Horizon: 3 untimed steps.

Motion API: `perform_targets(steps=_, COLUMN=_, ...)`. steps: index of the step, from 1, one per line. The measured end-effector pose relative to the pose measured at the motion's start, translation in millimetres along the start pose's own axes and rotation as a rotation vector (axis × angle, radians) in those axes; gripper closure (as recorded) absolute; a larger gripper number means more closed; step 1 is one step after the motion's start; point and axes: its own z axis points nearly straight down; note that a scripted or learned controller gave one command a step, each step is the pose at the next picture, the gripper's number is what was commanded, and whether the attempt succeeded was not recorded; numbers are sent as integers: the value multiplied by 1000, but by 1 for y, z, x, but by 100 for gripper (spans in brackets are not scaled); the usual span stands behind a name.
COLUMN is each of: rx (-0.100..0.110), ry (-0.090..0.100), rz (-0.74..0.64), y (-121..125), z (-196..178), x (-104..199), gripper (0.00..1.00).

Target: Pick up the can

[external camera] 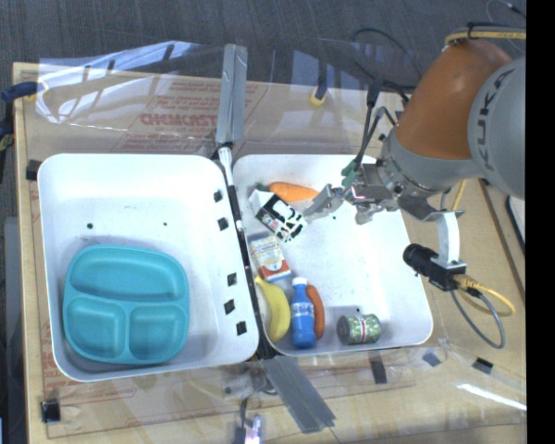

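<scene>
Reaching into the right bin [409, 276], the gripper [307, 213] sits near the carton [278, 218] and carrot [293, 191]; whether it is wide or narrow cannot be told. Well apart, the can [358, 327] lies on its side by the front wall beside the bottle [302, 314], so it may roll or the wall may block a grasp.

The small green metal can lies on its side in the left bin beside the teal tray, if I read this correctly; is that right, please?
Not quite: the small green metal can does lie on its side, but in the right white bin, near its front edge. The camera view shows the teal compartment tray alone in the left bin.
</scene>
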Motion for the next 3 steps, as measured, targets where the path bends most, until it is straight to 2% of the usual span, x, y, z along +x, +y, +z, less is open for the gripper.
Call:
perform_targets(steps=1, rx=1, ry=1, rz=-134, y=-45, z=147, x=4, gripper=0)
perform_targets(steps=2, rx=-23, ry=-22, rz=-56, y=-62, z=158, x=31, gripper=0)
perform_targets(steps=3, rx=-30, ry=-17, rz=-71, y=-58, z=146, x=37, gripper=100)
